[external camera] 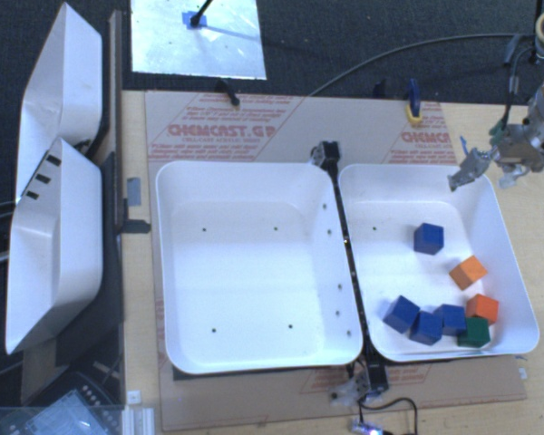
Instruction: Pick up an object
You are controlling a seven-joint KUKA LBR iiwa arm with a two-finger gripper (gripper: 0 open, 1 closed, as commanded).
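Nearest the camera, along the front wall of the right bin (508,243), sits a cluster of blocks: 3 blue blocks (426,320) touching in a row, a green block (475,333) just beside them, and a red-orange block (482,307) touching the green one from behind. An orange block (469,272) lies a little farther back near the right wall, and a lone blue block (428,238) sits apart toward the bin's middle.

Jaws (467,167) hang over the back right rim of the right bin, well apart from every block. They hold nothing; whether they are spread or pressed together cannot be told at this size.

Left bin (254,270) touches the right bin along a dark divider. Both rest on a cardboard sheet (281,125) on the table, printed in red with "CHEMCAST" and "GP". A blue clamp (414,102) stands at the sheet's back edge, a grey metal plate (198,25) lies beyond it, and spare white bins (59,198) lean at the left.
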